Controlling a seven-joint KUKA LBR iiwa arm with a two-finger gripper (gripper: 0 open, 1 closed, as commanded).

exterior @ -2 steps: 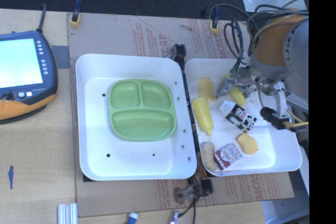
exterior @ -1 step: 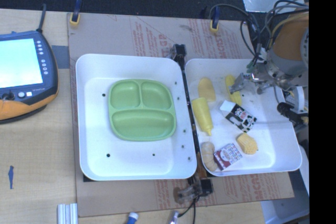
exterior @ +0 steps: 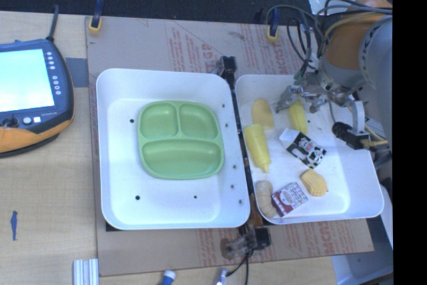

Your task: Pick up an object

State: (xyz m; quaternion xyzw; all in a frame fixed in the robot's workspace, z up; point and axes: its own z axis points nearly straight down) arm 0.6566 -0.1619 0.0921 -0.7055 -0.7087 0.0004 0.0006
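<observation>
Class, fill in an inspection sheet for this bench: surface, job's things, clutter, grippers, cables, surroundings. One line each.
Surface: brown sheet on a wooden bench, bearing the left bin and right bin.
Job's things: right bin holds yellow pieces, a black-and-white box, a red packet and a biscuit.
Clutter: green plate in the left bin.
Grippers: gripper over the right bin's far end, above a yellow piece; fingers too blurred to judge.
Cables: black cables loop behind the arm.
Surroundings: pendant at left; clamps on the sheet's far edge.
</observation>
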